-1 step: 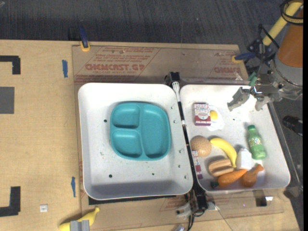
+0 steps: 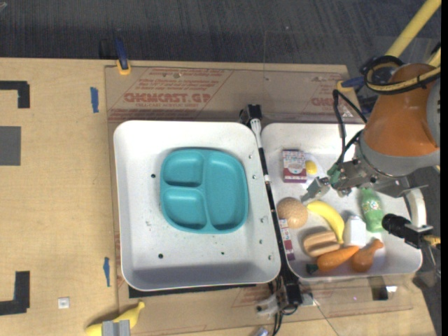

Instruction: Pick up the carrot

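The carrot is orange and lies on its side near the front wall of the right bin, between a hot dog bun and a brown drumstick. My gripper hangs over the middle of the right bin, above the upper end of a banana. It sits well behind the carrot and apart from it, and I see nothing held in it. The arm's orange band and grey wrist cover the bin's right side.
The right bin also holds a small carton, a round bread roll, a green bottle and a white item. The left bin carries a teal divided plate. A black cable loops by the arm.
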`<action>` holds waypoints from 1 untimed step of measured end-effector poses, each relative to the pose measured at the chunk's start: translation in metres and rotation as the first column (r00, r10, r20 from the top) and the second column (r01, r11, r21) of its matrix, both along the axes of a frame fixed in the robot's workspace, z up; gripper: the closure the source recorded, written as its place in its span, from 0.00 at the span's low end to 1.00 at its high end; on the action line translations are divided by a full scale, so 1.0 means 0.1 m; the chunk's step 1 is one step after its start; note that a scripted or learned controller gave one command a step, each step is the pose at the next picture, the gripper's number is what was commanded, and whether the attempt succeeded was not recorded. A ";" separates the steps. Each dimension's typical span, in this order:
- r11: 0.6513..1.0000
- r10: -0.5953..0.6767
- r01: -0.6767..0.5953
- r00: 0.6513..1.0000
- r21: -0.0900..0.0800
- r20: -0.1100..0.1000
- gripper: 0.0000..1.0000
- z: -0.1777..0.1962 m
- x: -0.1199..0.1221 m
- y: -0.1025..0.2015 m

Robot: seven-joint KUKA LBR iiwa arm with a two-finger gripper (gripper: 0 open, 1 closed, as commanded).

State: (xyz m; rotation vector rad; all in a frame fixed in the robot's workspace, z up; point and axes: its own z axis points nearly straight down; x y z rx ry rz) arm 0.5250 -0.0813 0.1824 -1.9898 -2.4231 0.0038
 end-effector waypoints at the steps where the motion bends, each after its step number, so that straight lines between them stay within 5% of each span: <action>1: 0.985 0.171 -0.171 0.985 0.001 0.002 0.00 0.02 -0.46 0.21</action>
